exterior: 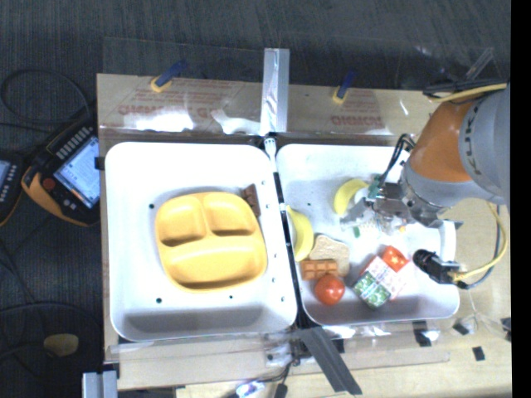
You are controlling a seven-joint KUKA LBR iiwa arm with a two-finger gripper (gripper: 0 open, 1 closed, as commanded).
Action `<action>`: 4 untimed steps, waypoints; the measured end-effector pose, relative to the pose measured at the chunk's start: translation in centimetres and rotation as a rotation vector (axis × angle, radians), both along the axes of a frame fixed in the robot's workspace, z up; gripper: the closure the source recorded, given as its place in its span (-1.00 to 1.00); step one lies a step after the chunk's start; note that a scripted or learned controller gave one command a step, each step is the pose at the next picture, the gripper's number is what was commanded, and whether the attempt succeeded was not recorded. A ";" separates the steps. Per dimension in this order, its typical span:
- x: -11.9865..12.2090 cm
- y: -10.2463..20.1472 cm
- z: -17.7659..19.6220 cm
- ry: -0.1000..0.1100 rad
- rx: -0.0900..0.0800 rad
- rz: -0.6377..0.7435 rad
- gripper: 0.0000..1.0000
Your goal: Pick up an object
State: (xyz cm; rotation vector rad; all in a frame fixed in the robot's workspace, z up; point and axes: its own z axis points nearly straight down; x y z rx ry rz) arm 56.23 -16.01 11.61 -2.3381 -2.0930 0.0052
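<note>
Step in hand: closing in on a pick in the right bin (pixel 431 309); nothing lifted yet, by the look of it.
Gripper (pixel 375 208): low over the right bin's middle, near its far-left part, wrist reaching in from the right edge.
Fingers: hidden in dark clutter under the wrist; cannot tell whether wide, narrow or holding anything.
Nearest candidate: yellow round fruit (pixel 349 194), just beside the gripper on its left, toward the far edge of the bin.
Other candidates: red tomato (pixel 329 289) and waffle piece (pixel 319 268) near the bin's near-left corner; bread slice (pixel 330 247) just above them; red-and-green carton (pixel 382 279) near the near edge, middle; yellow piece (pixel 300 232) against the left wall.
Left bin (pixel 124 172): yellow divided tray (pixel 211 239) flat in its middle; well apart from the gripper.
Doing it well: centre over the yellow fruit before closing; round shape likely to roll or squirt out if caught off-centre.
Risk: crowding near the left wall; better to stay clear of the divider when descending.
</note>
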 end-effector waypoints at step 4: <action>9.5 0.9 -2.0 -0.024 -0.010 0.179 -1.00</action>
